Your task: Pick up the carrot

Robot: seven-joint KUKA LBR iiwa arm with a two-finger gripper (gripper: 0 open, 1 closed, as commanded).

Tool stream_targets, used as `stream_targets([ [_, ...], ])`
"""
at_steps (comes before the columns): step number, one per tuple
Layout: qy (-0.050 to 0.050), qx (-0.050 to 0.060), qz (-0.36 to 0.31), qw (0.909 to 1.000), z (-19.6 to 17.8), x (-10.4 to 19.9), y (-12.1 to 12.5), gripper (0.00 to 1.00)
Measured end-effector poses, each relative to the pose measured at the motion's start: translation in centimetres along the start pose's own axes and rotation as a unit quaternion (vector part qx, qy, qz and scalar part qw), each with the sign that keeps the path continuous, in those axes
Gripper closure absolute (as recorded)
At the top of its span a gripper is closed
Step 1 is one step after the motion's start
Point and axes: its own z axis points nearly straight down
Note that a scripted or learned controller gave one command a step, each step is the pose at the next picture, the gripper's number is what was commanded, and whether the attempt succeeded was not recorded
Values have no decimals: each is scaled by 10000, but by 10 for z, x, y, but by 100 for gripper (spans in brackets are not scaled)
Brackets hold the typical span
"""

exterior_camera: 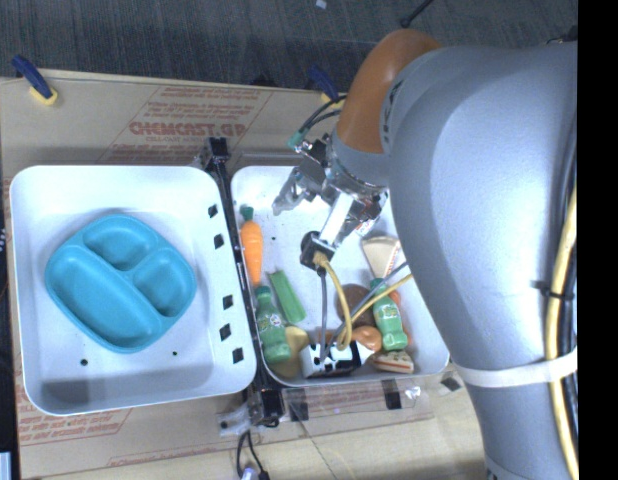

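Orange carrot, left of end effector

The two white bins look like smooth moulded plastic with a soft sheen. The blue divided plate in the left bin is plastic too, smooth and slightly glossy. The carrot has a matt orange plastic-looking skin with a green tip. The green bottles look glossy with paper-like labels. The bench sheet under the bins looks like matt brown cardboard with red print. The arm has a smooth satin grey shell and a glossier orange band. The gripper looks like bare metal, shiny in places.
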Motion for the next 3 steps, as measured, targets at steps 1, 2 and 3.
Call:
stream_targets([
  [1,-16,14,-180,9998,102,-24,22,0],
  [2,-1,41,-220,9997,91,-22,22,100],
  [3,42,-16,-314,9995,-4,34,-29,100],
])
